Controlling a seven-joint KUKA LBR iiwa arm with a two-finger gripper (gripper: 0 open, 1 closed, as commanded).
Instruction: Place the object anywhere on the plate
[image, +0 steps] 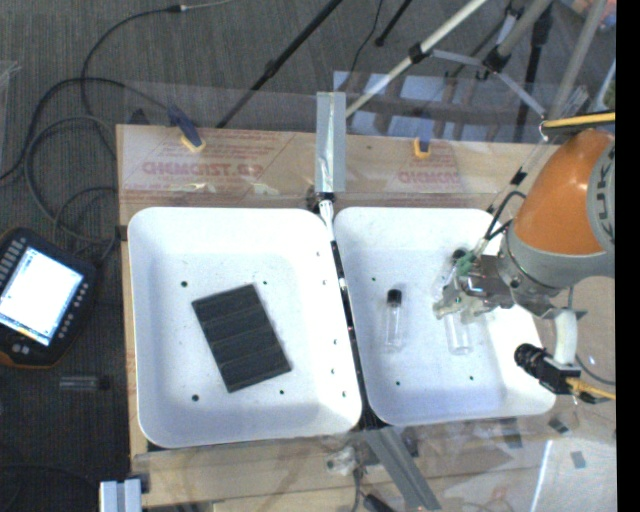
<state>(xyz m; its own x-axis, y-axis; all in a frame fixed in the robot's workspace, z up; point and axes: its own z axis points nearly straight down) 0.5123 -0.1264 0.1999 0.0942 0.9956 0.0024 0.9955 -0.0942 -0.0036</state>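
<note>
In the right bin, pincer state unclear, vial beside it

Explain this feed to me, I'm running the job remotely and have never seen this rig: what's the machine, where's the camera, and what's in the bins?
One camera looks down at a slant on a bench with two shallow white bins. The grey and orange arm reaches in from the right; its hand hangs over the right bin. In that bin lies a small clear vial with a dark cap, apart from the hand. The left bin holds a dark ribbed plate, lying flat and turned at an angle. Whether the hand grips anything is too unclear to tell.
</note>
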